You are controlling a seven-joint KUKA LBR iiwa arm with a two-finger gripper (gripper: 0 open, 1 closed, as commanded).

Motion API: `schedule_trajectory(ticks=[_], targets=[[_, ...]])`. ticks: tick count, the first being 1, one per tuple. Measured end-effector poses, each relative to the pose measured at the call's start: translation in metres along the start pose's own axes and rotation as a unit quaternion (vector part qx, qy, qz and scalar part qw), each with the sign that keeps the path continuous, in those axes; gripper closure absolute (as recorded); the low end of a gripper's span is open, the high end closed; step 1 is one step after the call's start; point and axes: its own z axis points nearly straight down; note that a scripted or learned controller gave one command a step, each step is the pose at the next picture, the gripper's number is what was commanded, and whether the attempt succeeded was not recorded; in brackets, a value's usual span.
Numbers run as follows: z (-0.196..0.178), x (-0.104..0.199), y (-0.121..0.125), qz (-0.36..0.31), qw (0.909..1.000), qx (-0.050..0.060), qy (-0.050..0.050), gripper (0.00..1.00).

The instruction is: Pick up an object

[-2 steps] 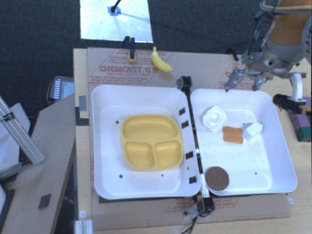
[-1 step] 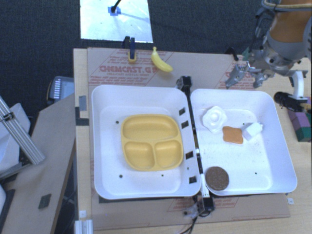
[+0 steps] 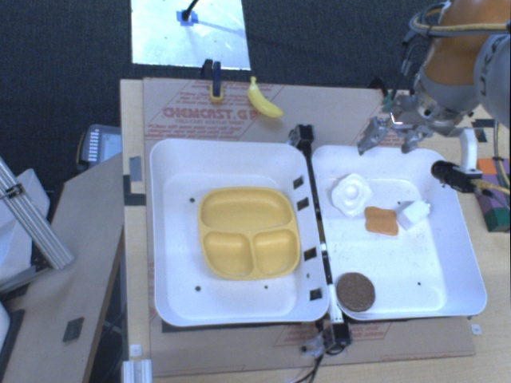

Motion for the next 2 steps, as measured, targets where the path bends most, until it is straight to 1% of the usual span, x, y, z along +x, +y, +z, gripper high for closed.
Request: schedule_trajectory(ticks=[1, 2], targets=[[0.043, -0.005, -0.003, 0.002, 1.0000, 0.000, 0.000, 0.00], [0.105, -0.008, 0.000, 0.002, 1.0000, 0.001, 0.000, 0.00]])
